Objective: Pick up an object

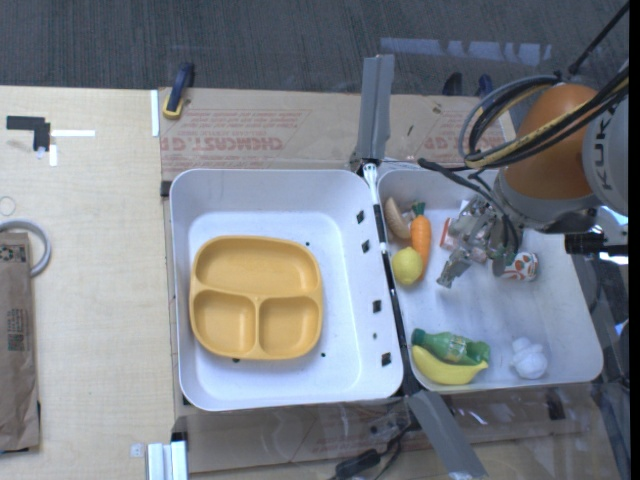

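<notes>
1. In the right bin (560, 368), up against its left wall, there's a little cluster: a carrot (421, 236), a lemon (407, 266) just below it, and a brownish potato-looking thing (397, 219) tucked beside the carrot. All three crowd that edge, so not much room on the wall side.
2. My claw (462, 258) hangs over the middle of that bin, just right of the carrot and lemon. Can't tell from this angle if it's open or closed, and I don't see anything between the tips.
3. A small spotted ball (520, 265) sits just right of my claw.
4. Along the near edge: a banana (447, 368) touching a green piece (453, 345), and a white lumpy thing (529, 358) toward the corner.
5. The bin floor between the claw and the banana is bare.
6. The left bin (200, 193) holds a yellow divided plate (257, 298), with white floor all around it.
</notes>
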